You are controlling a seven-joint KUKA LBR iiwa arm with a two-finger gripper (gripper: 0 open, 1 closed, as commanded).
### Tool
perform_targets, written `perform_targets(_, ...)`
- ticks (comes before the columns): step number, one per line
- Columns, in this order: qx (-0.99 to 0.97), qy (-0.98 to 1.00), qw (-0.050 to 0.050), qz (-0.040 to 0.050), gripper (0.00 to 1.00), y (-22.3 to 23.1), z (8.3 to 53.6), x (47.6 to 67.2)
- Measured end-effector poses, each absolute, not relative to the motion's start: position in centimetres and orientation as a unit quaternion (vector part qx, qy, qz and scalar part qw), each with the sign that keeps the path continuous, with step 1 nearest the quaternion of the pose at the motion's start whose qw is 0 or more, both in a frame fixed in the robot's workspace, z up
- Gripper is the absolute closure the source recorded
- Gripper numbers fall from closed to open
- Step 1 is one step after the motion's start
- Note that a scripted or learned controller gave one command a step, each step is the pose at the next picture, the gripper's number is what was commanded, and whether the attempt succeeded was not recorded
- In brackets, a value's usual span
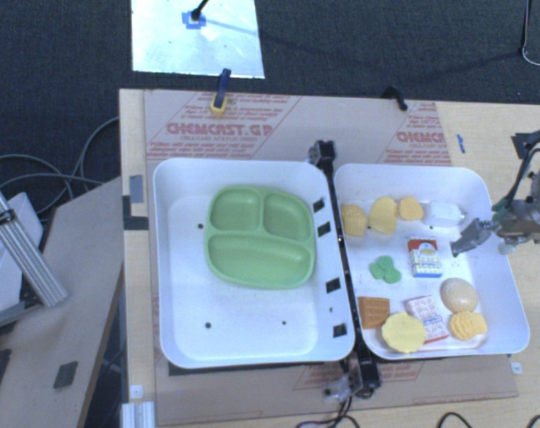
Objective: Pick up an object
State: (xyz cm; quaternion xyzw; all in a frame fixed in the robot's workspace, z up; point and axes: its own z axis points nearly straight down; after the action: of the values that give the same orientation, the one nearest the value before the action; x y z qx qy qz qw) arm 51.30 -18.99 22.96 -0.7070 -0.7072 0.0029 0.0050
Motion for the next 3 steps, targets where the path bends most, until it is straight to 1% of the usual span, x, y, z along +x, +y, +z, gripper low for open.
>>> perform_targets(1,-0.706,-0.708,0.000,0.0004,0.00,-18.9,23.5,51.5)
perform_targets(2,-0.707,-0.708,0.003,0.0013,0.00,-19.0,17.1,51.1)
perform_targets(3,-0.707,-0.708,0.003,0.0009,0.00,-19.2,11.2,51.9)
